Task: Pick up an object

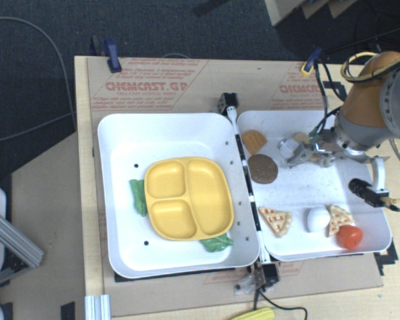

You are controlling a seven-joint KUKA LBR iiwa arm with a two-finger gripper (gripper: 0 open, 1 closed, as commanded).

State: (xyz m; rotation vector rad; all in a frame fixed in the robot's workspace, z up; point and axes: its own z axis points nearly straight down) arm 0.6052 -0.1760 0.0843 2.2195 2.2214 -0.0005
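Camera view, gripper (295,151): I see it low in the right bin (300,195), in the upper half, pointing toward the divider. Its metal fingers (288,145) look slightly parted, yet they blur together, so I cannot tell how far open they are. I see nothing between them.
Camera view, contact: the tips sit near the brown round cookie (263,169) and the tan piece (255,141); I cannot tell whether they touch either.
Camera view, arm (370,105): it comes in from the right, and its orange band is cut off at the frame's edge.
Camera view, task objects: two waffle wedges (276,220) (337,219), a white egg-like thing (316,219) and a red tomato-like ball (350,237) lie along the right bin's near side.
Camera view, left bin (120,152): a yellow divided plate (187,197) lies in the middle.
Camera view, hidden: green leafy pieces (139,196) (217,243) poke out from under the plate; most of each is covered.
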